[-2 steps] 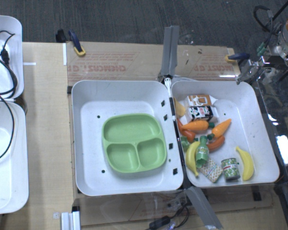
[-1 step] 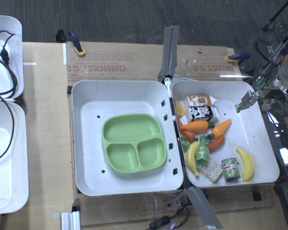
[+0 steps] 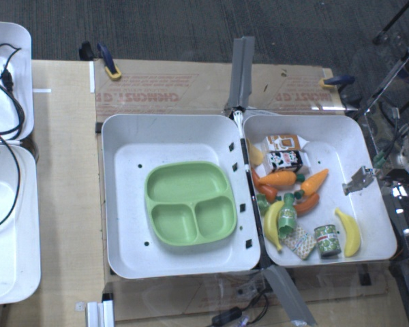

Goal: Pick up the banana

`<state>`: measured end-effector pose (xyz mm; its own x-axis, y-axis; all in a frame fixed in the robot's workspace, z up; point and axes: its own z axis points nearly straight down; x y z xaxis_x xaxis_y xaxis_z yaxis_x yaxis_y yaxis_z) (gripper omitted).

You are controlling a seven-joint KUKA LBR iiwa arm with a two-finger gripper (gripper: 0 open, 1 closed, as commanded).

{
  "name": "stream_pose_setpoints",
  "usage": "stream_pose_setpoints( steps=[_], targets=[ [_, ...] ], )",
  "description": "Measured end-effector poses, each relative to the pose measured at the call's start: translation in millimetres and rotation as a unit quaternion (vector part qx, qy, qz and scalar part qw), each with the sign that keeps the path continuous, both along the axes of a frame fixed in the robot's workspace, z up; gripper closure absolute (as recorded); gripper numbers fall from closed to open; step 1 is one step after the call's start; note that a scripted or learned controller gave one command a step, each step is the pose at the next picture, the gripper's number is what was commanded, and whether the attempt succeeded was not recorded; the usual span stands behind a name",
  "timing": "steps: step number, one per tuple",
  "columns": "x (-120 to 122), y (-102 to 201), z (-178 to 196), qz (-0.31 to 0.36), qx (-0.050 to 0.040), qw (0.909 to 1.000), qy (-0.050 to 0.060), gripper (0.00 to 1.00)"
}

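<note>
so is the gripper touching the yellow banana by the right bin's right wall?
Apart. In the camera view the gripper sits above-right of the yellow banana, with bare white bin floor between them.

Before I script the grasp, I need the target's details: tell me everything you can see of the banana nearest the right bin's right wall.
The banana is yellow, smooth and plastic-looking, a gently curved crescent lying flat on the right bin floor near its lower right corner. It runs roughly top to bottom, with darker tips. A green-labelled can lies close on its left; contact is unclear. Nothing covers it.
</note>
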<state>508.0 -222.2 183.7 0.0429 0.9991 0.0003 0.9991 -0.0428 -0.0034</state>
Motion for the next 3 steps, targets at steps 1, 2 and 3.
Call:
stream_pose_setpoints(
  steps=[1, 2, 3],
  targets=[
    [-28.3, 13.1, -93.0, 0.016, 0.0050, 0.9999, -0.001, 0.00],
    [-28.7, 9.7, -84.0, 0.013, 0.0017, 0.9999, -0.001, 1.00],
    [0.7, 31.0, -7.9, -0.083, -0.0008, 0.9965, -0.001, 1.00]
  ],
)
